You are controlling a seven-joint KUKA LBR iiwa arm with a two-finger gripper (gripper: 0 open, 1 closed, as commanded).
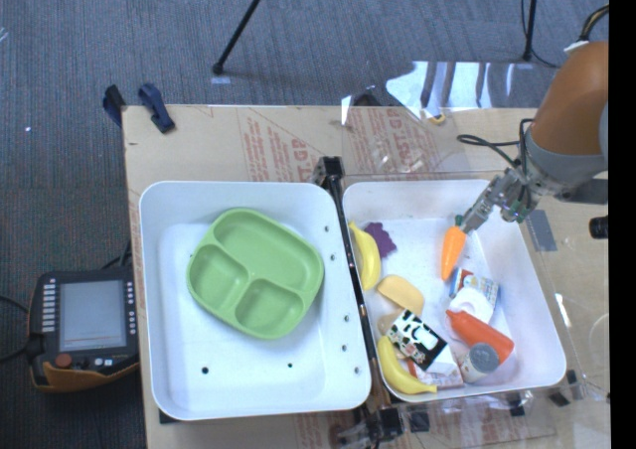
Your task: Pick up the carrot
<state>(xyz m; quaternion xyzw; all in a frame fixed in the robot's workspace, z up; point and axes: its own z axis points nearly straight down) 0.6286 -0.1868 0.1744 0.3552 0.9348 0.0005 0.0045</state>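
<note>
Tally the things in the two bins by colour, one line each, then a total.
Green: 1, the divided plate
Orange: 2, the carrot and an orange bottle
Yellow: 3, two bananas and a wedge
Purple: 1, grapes
Black and white: 1, a cow-patterned toy
Total: 8

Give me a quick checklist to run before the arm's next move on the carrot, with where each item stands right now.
1. Carrot located in the right bin: ok.
2. Gripper positioned at the carrot's upper end: ok.
3. Carrot actually between the fingers: cannot tell.
4. Carrot top unobstructed: ok; nothing lies over it.
5. Neighbours apart from it: not ok; the white carton touches its lower tip.
6. Space left of the carrot toward the purple piece: ok, bare floor.
</note>
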